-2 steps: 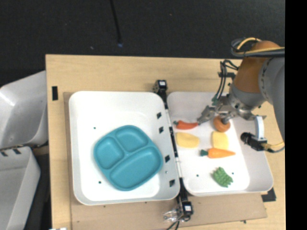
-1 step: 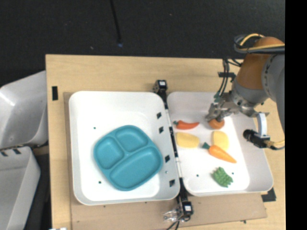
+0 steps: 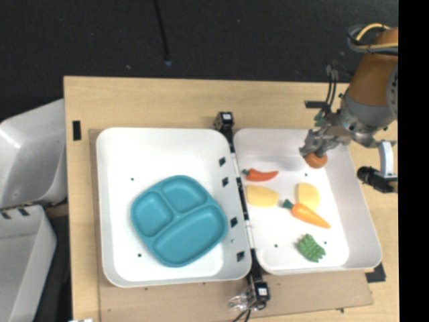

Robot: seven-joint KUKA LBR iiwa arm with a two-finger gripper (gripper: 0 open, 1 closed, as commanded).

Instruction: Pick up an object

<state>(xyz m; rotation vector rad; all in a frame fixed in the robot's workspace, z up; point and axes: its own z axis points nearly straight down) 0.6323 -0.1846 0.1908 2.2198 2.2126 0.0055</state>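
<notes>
Green toy vegetable [image 3: 310, 247], knobbly in texture, lies nearest the camera in the right bin [image 3: 355, 247], close to that bin's front wall; beyond it an orange carrot [image 3: 309, 212] with a dark green stem end lies at a slant, touching or just beside a pale yellow piece [image 3: 308, 193]; to their left a second yellow piece [image 3: 262, 196] lies near the inner wall, with a red chilli pepper [image 3: 261, 175] just behind it. Left bin [image 3: 110, 247] carries a blue divided plate [image 3: 177, 219] with three compartments, set flat. Both bins sit side by side on the wooden desk [image 3: 134, 99]. Pincer [image 3: 320, 146] hangs low at the far right corner of the right bin; a small orange object [image 3: 316, 159] sits directly beneath its tip, touching or nearly so; whether the object is gripped cannot be determined.
</notes>
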